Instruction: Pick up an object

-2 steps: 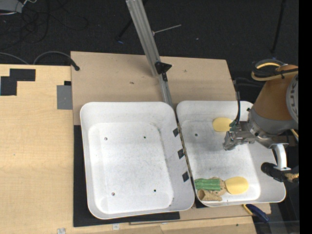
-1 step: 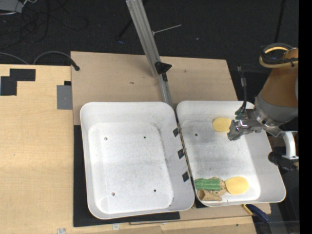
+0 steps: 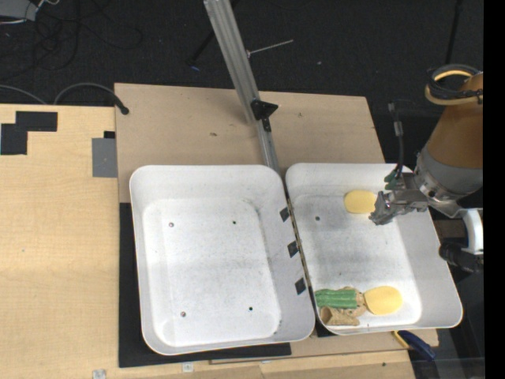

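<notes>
The gripper is low over the right bin, near its far right side. Whether its fingers are open or closed, I cannot tell. A pale yellow round object lies just to the left of it, very close or touching. At the near edge of this bin lie a green object, a tan one and a second yellow disc, close together. The left bin stands beside it on the worktop.

Even overhead light, both white bins bright, near-glare. Soft shadow under gripper toward 9 o'clock. Floor at 12 o'clock dim. Slightly soft, grainy, no visible edge distortion.
</notes>
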